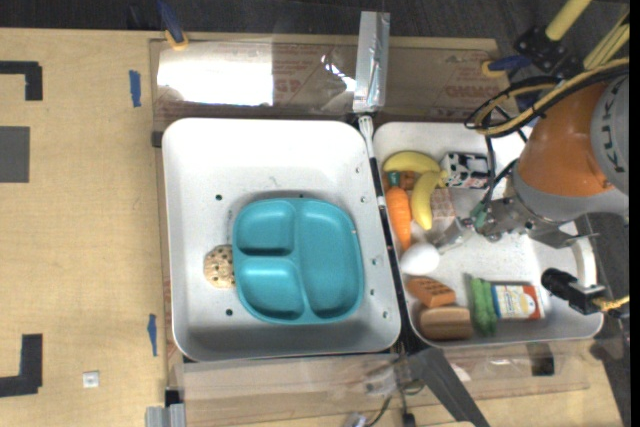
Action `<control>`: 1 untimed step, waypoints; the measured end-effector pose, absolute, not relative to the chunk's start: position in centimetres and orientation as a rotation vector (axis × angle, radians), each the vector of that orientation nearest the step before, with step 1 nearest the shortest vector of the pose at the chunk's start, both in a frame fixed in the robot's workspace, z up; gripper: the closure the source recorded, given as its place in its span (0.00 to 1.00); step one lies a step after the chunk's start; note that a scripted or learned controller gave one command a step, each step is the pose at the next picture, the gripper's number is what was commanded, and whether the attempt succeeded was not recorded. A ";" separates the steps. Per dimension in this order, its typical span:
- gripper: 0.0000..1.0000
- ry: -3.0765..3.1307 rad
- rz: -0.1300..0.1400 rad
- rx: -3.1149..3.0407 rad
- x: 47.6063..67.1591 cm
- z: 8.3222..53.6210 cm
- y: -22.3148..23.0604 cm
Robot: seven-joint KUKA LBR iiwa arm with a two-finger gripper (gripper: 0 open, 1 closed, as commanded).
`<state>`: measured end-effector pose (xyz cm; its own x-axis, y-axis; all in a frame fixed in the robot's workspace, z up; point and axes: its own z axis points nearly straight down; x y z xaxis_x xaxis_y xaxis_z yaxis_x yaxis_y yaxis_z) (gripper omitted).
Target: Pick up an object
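Crowding the left side of the right bin (500, 137): bananas (420, 177), a carrot (399, 215), a white egg (419, 260), a brick-coloured block (432, 292), a bread roll (446, 322) and a green-capped carton (505, 301), any one a candidate. The gripper (468, 227) sits low beside the bananas and egg; whether it is released or clenched, I cannot tell. Risks, as I judge: the egg rolling off, or a neighbour being snagged, because items touch.

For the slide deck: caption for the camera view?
Grey arm's hand hovers over right white bin near yellow bananas; teal divided plate sits left.
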<state>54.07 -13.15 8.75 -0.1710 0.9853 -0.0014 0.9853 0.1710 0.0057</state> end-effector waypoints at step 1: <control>0.00 2.374 0.003 2.053 62.5 8.7 -11.0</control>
